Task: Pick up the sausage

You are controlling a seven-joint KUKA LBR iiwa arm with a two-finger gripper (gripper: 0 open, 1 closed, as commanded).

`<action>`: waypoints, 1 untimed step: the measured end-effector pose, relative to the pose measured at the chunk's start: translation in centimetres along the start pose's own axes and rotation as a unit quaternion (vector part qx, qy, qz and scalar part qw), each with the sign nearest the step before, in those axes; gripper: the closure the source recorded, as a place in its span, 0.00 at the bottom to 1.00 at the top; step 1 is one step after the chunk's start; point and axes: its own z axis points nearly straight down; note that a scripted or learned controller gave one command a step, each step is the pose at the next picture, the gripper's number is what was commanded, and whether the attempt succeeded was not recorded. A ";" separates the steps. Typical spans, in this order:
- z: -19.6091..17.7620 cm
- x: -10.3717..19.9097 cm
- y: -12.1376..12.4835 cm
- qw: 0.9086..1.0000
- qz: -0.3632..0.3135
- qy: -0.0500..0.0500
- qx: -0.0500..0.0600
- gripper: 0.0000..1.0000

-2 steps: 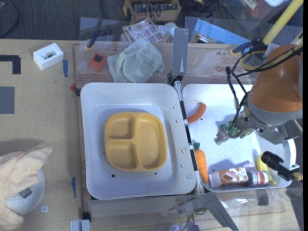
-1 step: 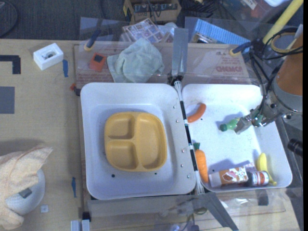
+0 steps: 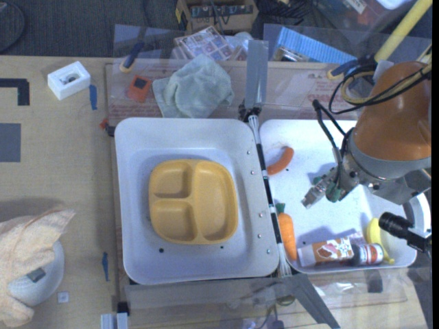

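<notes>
Sausage [image 3: 280, 160] sits in the right bin [image 3: 310, 134], upper-left part of the floor, close to the divider w/ the left bin [image 3: 130, 184]. It's a short orange-red link, slightly curved. Long axis runs diagonal: one end points up-right toward the bin's far wall, other end down-left toward the divider. Lying flat, nothing touching it.

Surface: pale wood bench [image 3: 55, 177], two shallow white bins side by side on it. Left bin holds a yellow divided plate [image 3: 194, 201], three compartments, roughly centred. Right bin also has a carrot [image 3: 287, 234] along the left edge, green top end pointing up, a sauce bottle [image 3: 341, 252] lying on its side along the near wall, and something yellow [image 3: 374, 232] just past the bottle's cap, partly hidden by my arm [image 3: 394, 125].

Room: behind the bins a crumpled grey-green cloth [image 3: 195, 88], a small white box [image 3: 68, 79] on the bench at left, a beige cloth [image 3: 31, 242] at lower left, cardboard and cables further back on a dark floor.

My gripper [image 3: 317, 192] hangs over mid right bin, below and right of the sausage, apart from it, tips pointing down-left. Fingers — can't tell if spread or pressed together from this angle; nothing visibly pinched.
</notes>
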 end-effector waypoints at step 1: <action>-2.0 1.4 -0.6 0.999 -0.044 -0.002 -0.001 1.00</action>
